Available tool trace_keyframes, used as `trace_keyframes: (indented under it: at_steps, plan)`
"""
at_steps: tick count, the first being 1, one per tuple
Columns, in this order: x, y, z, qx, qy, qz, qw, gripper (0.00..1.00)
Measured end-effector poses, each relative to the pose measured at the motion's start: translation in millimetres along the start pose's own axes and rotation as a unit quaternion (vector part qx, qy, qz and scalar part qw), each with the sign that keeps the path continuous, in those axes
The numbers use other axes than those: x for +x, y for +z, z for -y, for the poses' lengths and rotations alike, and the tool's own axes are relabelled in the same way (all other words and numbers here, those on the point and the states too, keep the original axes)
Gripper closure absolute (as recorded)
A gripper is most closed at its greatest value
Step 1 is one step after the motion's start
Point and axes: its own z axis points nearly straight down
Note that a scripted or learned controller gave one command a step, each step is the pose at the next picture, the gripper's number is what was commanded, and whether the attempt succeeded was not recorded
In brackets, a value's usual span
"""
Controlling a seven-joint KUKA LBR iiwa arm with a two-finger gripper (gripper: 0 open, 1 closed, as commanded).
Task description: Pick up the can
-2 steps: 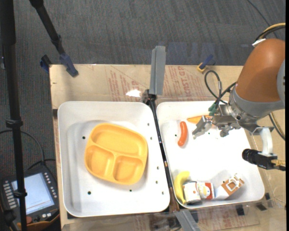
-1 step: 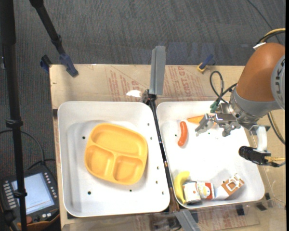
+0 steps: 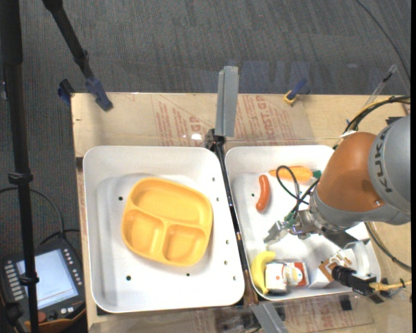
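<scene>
Dark carpet floor (image 3: 194,40), plywood bench (image 3: 159,120)

Two white bins are counted: a left bin (image 3: 97,255) and a right bin (image 3: 246,159). One yellow divided plate (image 3: 168,220) is seen in the left. One sausage (image 3: 263,192), one carrot (image 3: 295,173), one banana (image 3: 261,268) and one small carton (image 3: 287,276) are counted in the right.

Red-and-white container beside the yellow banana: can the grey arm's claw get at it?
Probably yes: the claw is close by, nothing covers the red-and-white container, though the yellow banana crowds one side.
</scene>
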Motion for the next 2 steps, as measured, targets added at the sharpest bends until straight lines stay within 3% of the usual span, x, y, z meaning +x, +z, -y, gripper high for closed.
trace_keyframes:
  at_steps: [1, 2]
  plan:
    - [-28, -2, -67, 0.0, 0.08, 0.0, 0.9968, 0.0]
    - [-30, -102, -33, -0.001, 0.032, 0.001, 0.9995, 0.0]
